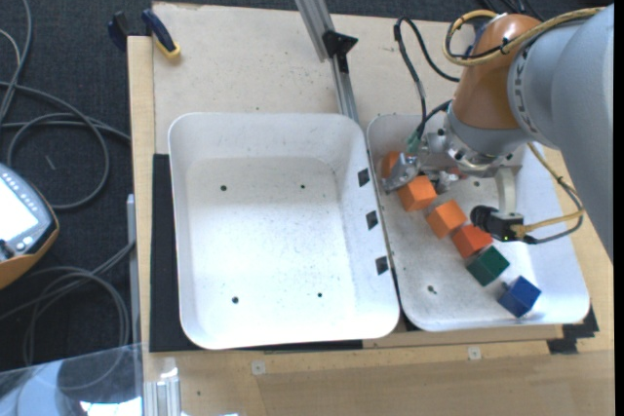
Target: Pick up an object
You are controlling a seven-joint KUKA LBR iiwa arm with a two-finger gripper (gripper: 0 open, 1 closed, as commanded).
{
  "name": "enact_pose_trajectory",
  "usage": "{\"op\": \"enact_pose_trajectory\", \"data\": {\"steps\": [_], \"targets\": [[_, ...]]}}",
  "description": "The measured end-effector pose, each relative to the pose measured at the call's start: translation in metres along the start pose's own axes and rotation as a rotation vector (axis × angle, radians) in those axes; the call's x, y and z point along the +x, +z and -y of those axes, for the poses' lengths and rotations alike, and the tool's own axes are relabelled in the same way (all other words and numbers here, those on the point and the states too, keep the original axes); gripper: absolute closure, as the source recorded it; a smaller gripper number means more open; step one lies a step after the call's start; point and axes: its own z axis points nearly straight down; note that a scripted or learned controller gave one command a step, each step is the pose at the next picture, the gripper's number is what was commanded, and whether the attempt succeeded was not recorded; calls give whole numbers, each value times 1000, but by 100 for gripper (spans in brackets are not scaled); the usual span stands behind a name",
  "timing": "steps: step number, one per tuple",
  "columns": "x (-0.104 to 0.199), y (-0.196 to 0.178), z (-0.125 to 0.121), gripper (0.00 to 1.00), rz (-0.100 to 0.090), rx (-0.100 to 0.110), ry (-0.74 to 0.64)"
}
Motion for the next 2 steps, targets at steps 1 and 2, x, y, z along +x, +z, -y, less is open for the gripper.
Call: {"op": "enact_pose_trajectory", "data": {"steps": [1,2], "targets": [[-2,-16,-2,100,1,-9,3],[91,-110,28,100,-1,-16,-7]]}}
